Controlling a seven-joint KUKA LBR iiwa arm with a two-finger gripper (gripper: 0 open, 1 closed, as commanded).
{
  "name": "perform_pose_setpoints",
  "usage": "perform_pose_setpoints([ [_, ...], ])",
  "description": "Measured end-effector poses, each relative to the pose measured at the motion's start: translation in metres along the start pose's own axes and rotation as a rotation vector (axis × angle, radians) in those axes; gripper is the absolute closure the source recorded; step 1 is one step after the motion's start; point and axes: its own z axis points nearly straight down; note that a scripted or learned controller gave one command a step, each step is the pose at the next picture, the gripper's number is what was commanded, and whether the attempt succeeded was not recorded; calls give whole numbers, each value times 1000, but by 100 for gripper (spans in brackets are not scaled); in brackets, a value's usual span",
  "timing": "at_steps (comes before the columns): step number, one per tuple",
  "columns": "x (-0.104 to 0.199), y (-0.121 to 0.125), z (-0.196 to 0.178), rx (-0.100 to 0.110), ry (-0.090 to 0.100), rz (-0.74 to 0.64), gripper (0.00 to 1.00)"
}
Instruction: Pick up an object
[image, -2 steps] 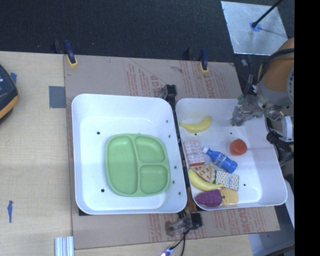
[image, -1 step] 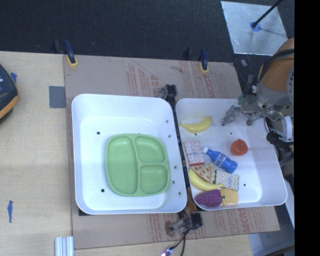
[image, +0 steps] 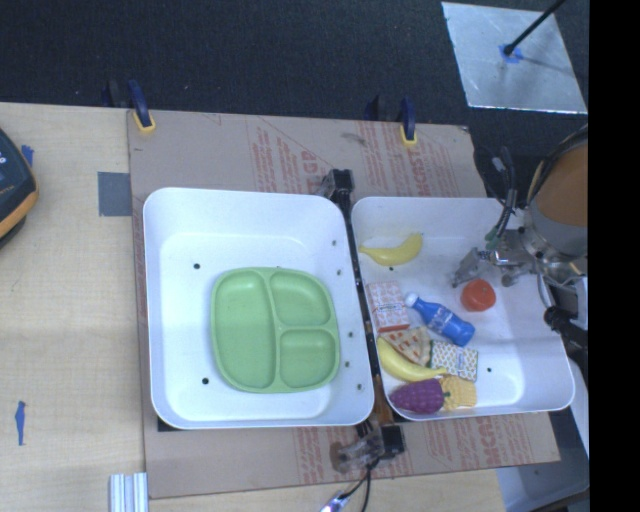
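The gripper (image: 478, 266) hovers over the right bin (image: 520, 375), its two fingers spread wide with nothing between them. Just near of it lies an orange-red ball (image: 478, 295). Left of that a blue bottle (image: 441, 321) lies tilted, touching a small printed carton (image: 388, 305). A yellow banana (image: 393, 250) lies farther off toward the far left corner. Along the near wall lie another banana (image: 400, 364), a purple grape bunch (image: 417, 397) and cracker-like pieces (image: 455, 362). The left bin (image: 180, 250) holds a green divided plate (image: 273, 328).
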Motion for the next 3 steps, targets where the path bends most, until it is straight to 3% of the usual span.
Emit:
perform_pose_setpoints([
  [1, 0, -43, 12, 0, 1, 0, 0],
  [2, 0, 10, 11, -2, 1, 1, 0],
  [3, 0, -36, 12, 0, 1, 0, 0],
])
